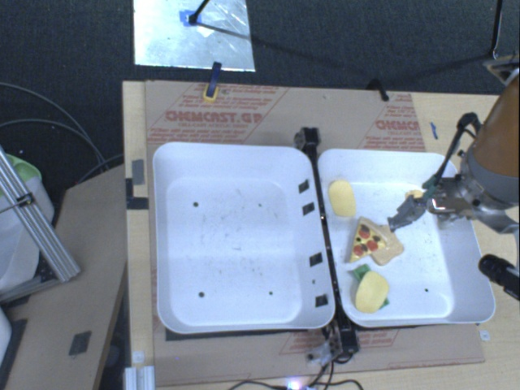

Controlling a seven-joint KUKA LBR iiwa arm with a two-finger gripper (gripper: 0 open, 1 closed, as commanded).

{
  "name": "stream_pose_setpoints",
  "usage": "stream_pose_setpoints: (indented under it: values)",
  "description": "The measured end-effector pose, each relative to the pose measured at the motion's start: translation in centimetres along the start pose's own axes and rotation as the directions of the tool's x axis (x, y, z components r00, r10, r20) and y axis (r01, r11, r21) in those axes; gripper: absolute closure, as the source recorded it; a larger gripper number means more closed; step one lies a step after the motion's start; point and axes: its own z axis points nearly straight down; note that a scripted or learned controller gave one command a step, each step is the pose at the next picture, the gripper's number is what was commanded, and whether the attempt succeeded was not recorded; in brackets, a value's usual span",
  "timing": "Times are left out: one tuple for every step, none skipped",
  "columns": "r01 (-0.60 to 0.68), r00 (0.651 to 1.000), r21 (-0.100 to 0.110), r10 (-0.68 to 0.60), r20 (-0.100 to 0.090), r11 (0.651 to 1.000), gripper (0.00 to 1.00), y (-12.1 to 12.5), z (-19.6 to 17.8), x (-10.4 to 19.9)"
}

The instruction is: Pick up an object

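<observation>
Over the right bin (463, 299), the gripper (404, 216) hung just above a toy pizza slice (374, 243) near the bin's centre, its fingers seemingly close together and holding nothing.

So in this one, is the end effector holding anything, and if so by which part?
Nothing is held. The end effector hangs over the right bin, its tip just beside the pizza slice toy, with no object between its fingers.

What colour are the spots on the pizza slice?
Red, on the pizza slice in the camera view.
</observation>
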Motion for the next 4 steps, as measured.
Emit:
stream_pose_setpoints:
  values:
    - [-0.004, 1.0, 0.009, 0.004, -0.001, 1.0, 0.0, 0.5, 13.6, -2.3]
    - [0.003, 1.0, -0.004, -0.003, 0.0, 1.0, 0.0, 3.8, 18.7, 0.3]
    - [-0.001, 1.0, -0.014, 0.001, 0.006, 1.0, 1.0, 3.9, 17.2, -0.1]
    - [-0.001, 1.0, -0.013, 0.001, 0.005, 1.0, 0.0, 3.9, 17.3, -0.1]
